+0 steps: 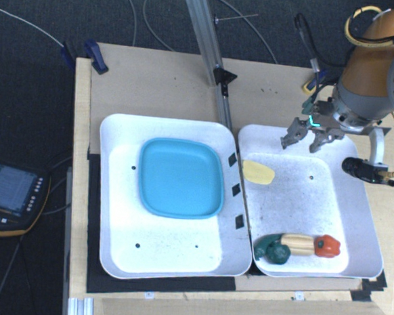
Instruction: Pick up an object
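Note:
My gripper (305,142) hangs over the far edge of the right bin (302,196), its fingers spread open with nothing between them. A pale yellow flat piece (257,172) lies in the right bin near its left wall, below and to the left of the gripper. Along the bin's near edge lie a dark green item (272,250), a tan roll-shaped item (297,244) and a red tomato-like item (326,246), side by side and touching.
The left bin (115,242) holds a blue square plate (182,178). A metal pole (208,35) slants up from between the bins at the back. A blue clamp (96,55) sits at the bench's far left corner.

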`<state>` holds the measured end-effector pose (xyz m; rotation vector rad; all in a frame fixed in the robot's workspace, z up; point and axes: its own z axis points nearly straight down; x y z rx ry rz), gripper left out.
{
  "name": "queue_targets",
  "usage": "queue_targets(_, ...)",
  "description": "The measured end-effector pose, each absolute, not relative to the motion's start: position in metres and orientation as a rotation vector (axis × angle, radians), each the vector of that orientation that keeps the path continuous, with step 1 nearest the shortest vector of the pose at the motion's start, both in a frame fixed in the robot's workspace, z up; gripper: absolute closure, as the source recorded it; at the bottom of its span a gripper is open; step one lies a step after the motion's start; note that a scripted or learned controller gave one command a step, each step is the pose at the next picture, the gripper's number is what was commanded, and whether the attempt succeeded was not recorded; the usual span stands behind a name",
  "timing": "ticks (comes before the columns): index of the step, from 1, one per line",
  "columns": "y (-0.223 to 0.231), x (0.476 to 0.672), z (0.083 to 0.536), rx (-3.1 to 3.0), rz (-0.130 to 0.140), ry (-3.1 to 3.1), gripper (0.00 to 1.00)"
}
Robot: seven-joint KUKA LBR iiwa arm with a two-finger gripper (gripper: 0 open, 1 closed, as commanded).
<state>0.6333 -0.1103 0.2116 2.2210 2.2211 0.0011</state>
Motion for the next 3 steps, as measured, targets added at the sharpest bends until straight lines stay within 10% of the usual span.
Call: queue_targets(3,-0.114,0.643,0.119,2.224,-0.004,2.224,0.00)
